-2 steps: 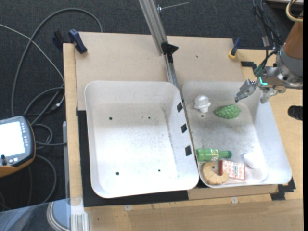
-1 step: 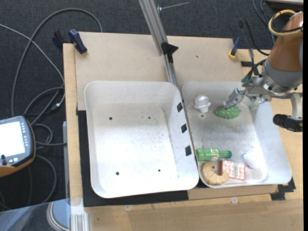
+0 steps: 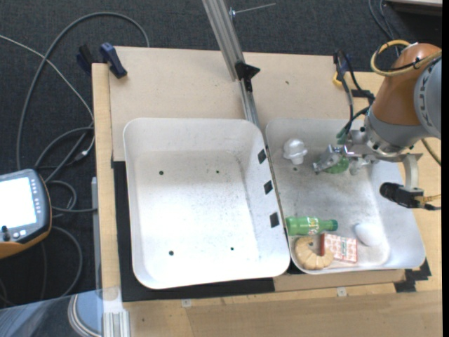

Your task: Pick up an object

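Observation:
My gripper [image 3: 331, 163] hangs low over the back of the right bin [image 3: 393, 209], reaching in from the arm [image 3: 398, 104] on the right. A small green thing [image 3: 341, 166] shows right at the gripper's tip, partly hidden by it; I cannot tell whether it is held or lying in the bin. A white bulb-shaped object [image 3: 295, 149] sits just left of the gripper. Along the front of this bin lie a green bottle [image 3: 311, 225], a round tan pastry [image 3: 313, 253], a red and white packet [image 3: 341, 248] and a white oval object [image 3: 370, 234].
The left bin [image 3: 189, 202] stands beside the right one, with black clips on the shared wall [image 3: 268, 187]. A slanted metal bar [image 3: 224, 30] rises behind the bins. Cables and a handheld pendant [image 3: 21, 206] lie on the floor at left.

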Controlling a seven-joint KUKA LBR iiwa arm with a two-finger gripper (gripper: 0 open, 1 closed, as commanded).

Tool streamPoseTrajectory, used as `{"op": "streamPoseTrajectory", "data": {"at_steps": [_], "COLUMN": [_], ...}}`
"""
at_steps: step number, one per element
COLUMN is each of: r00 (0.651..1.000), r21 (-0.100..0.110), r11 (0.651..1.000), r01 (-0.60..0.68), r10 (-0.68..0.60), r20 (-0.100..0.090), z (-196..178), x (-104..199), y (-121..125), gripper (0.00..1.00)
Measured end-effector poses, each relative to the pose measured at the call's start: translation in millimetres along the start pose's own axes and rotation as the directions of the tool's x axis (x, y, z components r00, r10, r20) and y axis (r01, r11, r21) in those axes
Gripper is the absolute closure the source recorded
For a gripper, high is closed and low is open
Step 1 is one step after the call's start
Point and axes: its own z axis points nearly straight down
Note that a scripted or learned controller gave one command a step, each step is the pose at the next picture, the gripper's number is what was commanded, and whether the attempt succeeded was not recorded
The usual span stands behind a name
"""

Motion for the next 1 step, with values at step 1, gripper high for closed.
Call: {"op": "streamPoseTrajectory", "data": {"at_steps": [1], "r00": [1.000], "r21": [-0.003], "r11": [1.000], "r01": [0.000], "r10": [0.000], "r20": [0.001], "z": [24.7], "x": [0.9], "y": [-0.3], "gripper": [0.00]}}
